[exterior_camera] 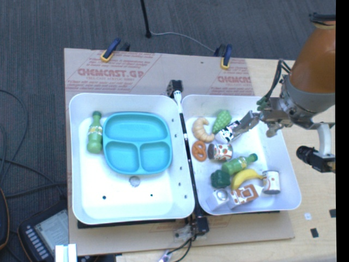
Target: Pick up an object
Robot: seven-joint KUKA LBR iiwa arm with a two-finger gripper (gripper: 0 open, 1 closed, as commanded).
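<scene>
looking down from the camera view, we judged a clean pick needed one isolated target in the right bin (pixel 292 171). our gripper (pixel 244 123) hovered over that bin's upper half; we could not tell its state. the black-and-white toy (pixel 230 131) lay just beside its tip, the croissant (pixel 200 128) farther toward the blue tray (pixel 137 142).

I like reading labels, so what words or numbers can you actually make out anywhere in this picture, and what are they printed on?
"CHEMCAST GP": red print on the brown board under the bins, left side.
The same red print repeats on the board's right side, partly hidden and too cut off to read whole.
Small can, silver can, carton, green bottle: labels too small and blurred to read.
</scene>
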